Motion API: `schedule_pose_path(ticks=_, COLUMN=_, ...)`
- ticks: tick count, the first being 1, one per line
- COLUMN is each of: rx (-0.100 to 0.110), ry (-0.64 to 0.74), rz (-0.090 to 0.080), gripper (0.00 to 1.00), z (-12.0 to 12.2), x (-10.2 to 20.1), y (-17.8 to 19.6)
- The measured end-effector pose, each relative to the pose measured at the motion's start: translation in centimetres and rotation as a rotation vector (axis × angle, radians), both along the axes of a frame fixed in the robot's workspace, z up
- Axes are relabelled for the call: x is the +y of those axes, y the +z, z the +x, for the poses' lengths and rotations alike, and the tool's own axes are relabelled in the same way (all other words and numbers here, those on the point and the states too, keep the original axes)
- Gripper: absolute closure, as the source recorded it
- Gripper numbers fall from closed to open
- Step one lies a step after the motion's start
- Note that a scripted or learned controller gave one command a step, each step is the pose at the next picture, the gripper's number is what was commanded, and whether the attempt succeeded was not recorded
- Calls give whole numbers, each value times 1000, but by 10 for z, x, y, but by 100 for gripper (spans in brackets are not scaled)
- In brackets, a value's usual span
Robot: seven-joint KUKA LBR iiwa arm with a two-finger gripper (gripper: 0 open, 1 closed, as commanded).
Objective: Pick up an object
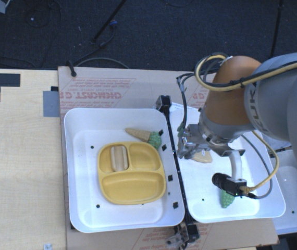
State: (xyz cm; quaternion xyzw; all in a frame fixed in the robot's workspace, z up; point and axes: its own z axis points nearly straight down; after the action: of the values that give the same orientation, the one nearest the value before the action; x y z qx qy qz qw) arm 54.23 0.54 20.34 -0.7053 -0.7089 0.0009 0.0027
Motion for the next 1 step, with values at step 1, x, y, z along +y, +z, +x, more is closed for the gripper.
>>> schedule_pose_path(ticks=1, rx=-2, ry=0, rz=-1, gripper=100, z=-2, x=45, y=11)
